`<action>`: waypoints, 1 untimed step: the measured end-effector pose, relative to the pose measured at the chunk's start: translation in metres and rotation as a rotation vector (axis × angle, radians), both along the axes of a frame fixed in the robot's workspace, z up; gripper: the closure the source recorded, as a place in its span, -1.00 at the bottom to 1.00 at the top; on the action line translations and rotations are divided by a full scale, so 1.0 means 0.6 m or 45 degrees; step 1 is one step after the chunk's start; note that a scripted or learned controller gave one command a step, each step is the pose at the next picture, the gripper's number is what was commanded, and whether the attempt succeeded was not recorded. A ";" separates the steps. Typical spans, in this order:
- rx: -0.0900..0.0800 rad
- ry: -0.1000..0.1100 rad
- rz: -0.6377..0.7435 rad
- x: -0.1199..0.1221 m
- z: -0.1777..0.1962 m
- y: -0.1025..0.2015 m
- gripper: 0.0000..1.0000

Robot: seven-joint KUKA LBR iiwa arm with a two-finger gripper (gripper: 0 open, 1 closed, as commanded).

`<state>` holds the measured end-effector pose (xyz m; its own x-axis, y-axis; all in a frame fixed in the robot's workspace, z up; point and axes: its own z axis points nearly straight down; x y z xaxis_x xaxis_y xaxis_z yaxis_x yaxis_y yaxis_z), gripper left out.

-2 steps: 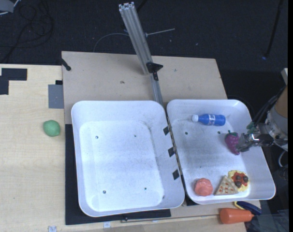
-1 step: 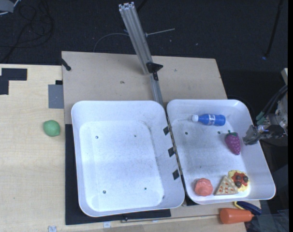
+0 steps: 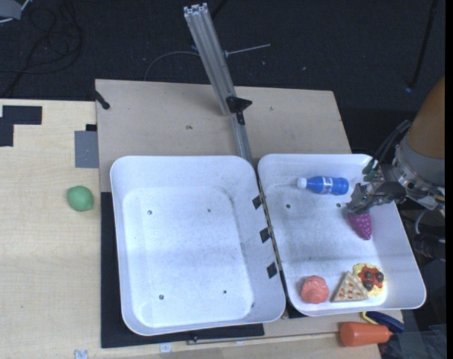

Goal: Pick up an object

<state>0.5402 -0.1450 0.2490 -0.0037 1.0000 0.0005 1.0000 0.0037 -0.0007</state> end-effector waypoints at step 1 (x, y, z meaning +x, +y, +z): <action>0.001 0.001 0.000 0.015 -0.018 0.091 1.00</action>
